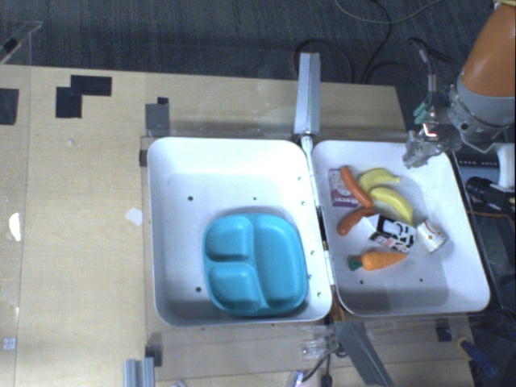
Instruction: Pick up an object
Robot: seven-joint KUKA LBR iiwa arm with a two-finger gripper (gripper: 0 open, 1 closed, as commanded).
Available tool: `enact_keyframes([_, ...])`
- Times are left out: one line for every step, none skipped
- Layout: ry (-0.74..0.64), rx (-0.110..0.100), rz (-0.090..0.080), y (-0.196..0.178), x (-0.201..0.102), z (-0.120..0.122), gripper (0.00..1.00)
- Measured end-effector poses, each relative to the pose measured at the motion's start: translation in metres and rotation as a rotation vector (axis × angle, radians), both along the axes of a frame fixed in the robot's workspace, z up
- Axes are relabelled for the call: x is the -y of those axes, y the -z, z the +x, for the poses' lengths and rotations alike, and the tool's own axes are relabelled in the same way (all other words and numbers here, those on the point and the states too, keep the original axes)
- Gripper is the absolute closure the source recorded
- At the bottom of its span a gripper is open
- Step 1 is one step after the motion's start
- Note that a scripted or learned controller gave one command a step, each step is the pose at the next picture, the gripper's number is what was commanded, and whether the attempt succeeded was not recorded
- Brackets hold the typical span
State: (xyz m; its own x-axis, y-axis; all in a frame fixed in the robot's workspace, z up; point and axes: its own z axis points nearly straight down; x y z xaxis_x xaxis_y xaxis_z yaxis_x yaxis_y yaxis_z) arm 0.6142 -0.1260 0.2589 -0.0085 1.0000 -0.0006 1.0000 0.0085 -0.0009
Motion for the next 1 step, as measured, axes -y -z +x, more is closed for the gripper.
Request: enact_keyframes([0.063, 0.008, 0.000, -0.0928, -0.0513, -0.0474, 1.00])
